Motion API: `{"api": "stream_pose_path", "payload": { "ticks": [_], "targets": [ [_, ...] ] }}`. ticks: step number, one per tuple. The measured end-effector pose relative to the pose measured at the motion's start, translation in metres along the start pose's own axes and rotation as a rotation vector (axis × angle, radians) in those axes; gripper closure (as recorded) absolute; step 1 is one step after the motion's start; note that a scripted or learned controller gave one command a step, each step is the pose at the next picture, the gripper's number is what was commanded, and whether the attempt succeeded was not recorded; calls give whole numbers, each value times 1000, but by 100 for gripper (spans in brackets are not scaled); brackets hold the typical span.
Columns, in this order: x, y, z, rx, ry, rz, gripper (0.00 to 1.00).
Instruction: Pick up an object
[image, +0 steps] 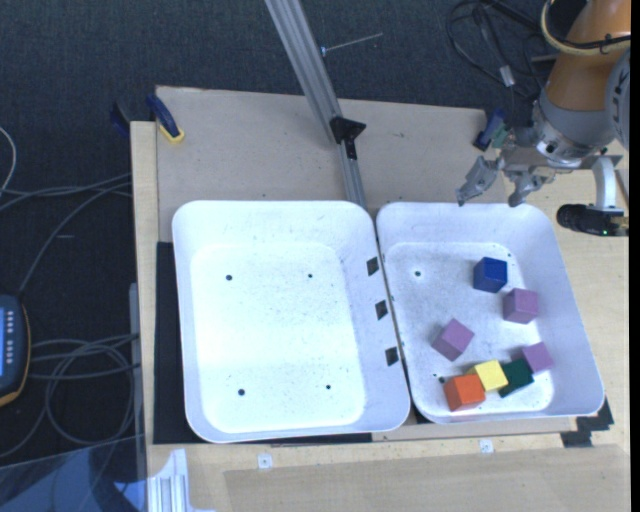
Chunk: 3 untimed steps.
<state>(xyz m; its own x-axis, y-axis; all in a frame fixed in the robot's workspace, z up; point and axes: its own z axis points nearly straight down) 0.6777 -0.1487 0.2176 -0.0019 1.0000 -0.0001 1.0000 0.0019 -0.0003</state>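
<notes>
Blocks in right bin (560, 262), small cubes: purple (453, 338), orange (464, 391), yellow (491, 375), blue (490, 274), green (517, 375), two more purple at (521, 304) and (537, 356). Gripper (493, 193) above bin's far rim, fingers spread, nothing between

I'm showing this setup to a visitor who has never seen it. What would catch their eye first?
Most likely the cluster of coloured blocks in the right bin: a blue cube near the top, three purple ones, and an orange, yellow and green row at its near edge. Next, the arm's orange band at top right, with the end effector open above the bin's far rim.
</notes>
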Motion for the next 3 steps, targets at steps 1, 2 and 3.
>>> {"api": "stream_pose_path", "payload": {
  "ticks": [1,2,3],
  "targets": [
    [0,0,0,0,-1,0,0],
    [3,-3,63,6,1,0,0],
    [4,-4,116,6,1,0,0]
  ]
}}
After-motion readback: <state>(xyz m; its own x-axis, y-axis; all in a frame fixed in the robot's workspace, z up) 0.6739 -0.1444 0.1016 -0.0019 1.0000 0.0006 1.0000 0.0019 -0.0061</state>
